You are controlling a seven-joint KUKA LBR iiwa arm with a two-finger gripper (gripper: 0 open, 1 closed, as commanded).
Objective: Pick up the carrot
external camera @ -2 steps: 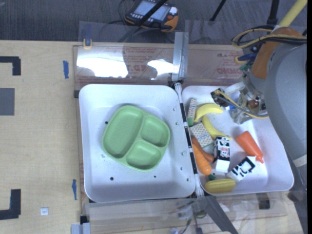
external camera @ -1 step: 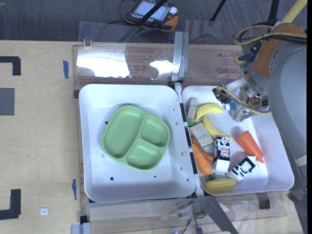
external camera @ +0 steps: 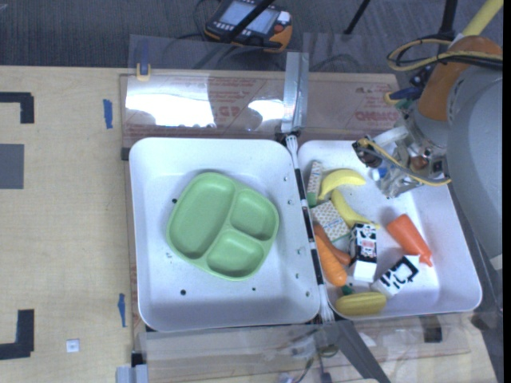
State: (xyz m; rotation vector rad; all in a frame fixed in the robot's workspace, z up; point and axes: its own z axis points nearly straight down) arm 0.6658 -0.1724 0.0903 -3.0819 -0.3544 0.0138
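Two orange carrot-like pieces lie in the right bin [external camera: 459, 294]. A long carrot [external camera: 330, 259] rests along the bin's left wall. A shorter orange cone [external camera: 410, 237] lies toward the bin's right side. My gripper [external camera: 389, 178] hangs over the back middle of that bin, just right of the banana [external camera: 342, 191]. It is above and behind the orange cone, apart from both orange pieces. Cables and the wrist hide much of it.
A green divided plate [external camera: 223, 224] sits in the left bin [external camera: 152, 294]. Around the carrots lie a patterned wafer [external camera: 330, 219], two black-and-white toys [external camera: 365, 242] [external camera: 398, 275] and a yellow piece [external camera: 360, 302]. The arm's grey body [external camera: 479, 158] overhangs the right edge.
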